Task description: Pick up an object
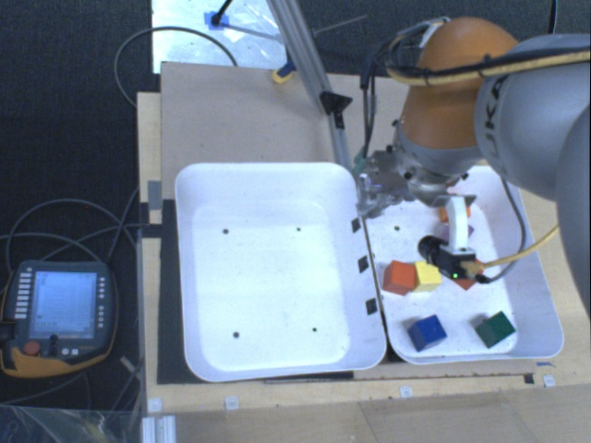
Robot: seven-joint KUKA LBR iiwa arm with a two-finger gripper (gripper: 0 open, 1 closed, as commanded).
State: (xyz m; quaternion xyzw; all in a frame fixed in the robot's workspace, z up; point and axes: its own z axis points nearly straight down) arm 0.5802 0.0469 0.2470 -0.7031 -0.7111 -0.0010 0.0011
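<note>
bins (pixel 268 275) on brown bench (pixel 240 109)

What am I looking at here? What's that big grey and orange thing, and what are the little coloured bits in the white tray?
This is one picture from a fixed camera above a bench, looking down at a slant. The grey robot arm with an orange band reaches in from the right, and a program moves it. It hangs over the right shallow white bin, which holds small cubes: an orange block, a yellow block, a blue block and a green block. The left shallow white bin sits beside it. The job is to pick up one object. From this angle I cannot tell whether anything is held. The grey handheld screen unit at far left looks like a control pad.
</note>
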